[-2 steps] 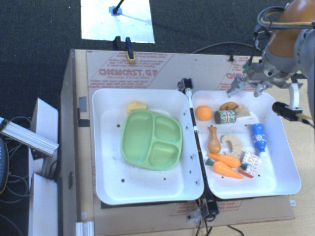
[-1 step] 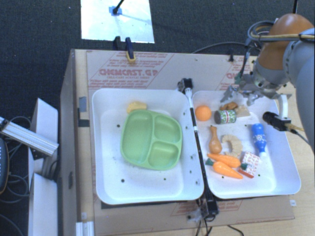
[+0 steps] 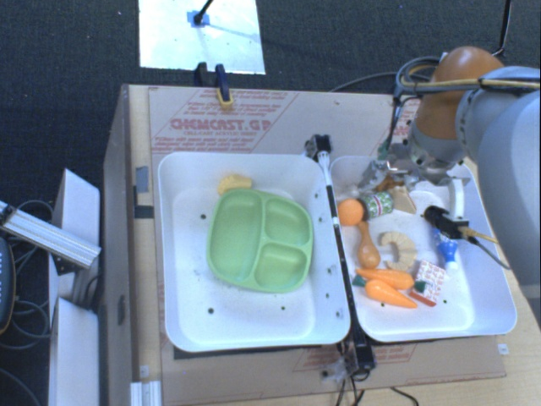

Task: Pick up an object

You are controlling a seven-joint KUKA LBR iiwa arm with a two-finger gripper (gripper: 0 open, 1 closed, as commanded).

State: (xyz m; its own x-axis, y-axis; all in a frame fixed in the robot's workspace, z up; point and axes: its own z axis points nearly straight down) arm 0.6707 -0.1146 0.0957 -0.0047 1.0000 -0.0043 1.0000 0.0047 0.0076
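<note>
In the right bin [image 3: 486, 307], the gripper [image 3: 385, 174] is hanging low over the far corner, near a small bottle [image 3: 378, 205]. Its state cannot be told. A green divided plate [image 3: 259, 239] is lying in the left bin [image 3: 190, 311].

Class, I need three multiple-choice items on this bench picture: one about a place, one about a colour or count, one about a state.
1. Where does the green divided plate lie?
A. In the left bin
B. In the right bin
C. On the cardboard behind the bins

2. How many compartments does the green divided plate have?
A. Two
B. Three
C. Five

3. How do the two orange toy carrots lie?
A. Standing upright
B. On their sides, next to each other
C. Stacked on the plate

Key: 1 A, the plate rests on the left bin's floor beside a small yellow item. 2 B, raised ridges split it into three wells. 3 B, both carrots lie flat side by side near the right bin's front, while the end effector hovers at that bin's rear.
</note>
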